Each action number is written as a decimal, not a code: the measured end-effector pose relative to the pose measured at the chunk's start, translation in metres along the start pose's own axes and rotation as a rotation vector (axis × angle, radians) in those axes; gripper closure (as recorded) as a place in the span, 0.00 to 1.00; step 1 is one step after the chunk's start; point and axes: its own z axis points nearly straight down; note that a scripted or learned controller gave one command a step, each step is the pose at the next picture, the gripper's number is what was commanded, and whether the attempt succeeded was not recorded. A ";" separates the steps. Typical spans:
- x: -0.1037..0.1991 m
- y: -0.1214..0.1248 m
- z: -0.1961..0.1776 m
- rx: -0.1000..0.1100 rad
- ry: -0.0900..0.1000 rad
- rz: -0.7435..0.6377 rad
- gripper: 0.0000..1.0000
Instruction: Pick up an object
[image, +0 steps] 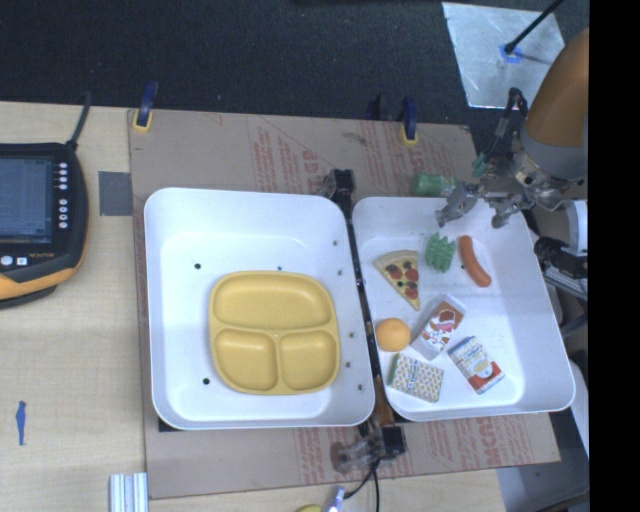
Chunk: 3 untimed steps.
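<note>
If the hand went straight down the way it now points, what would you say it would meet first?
Probably the bare floor of the right bin near its back edge. The hand hangs just behind the green toy and the sausage, so it likely misses both, though depth is unclear.

Arm in from the right, orange band up top, wrist angled down-left. Claw (478, 207) hangs with fingers spread apart, nothing between them.

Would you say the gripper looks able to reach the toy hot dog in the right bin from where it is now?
Probably yes: the gripper hangs just above the hot dog, which lies apart from the green toy with nothing on top.
</note>
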 end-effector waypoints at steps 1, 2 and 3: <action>-0.011 0.001 0.083 0.002 0.001 0.002 0.00; -0.024 0.002 0.086 -0.004 0.000 0.003 0.00; 0.010 0.003 0.094 -0.005 -0.001 0.001 0.00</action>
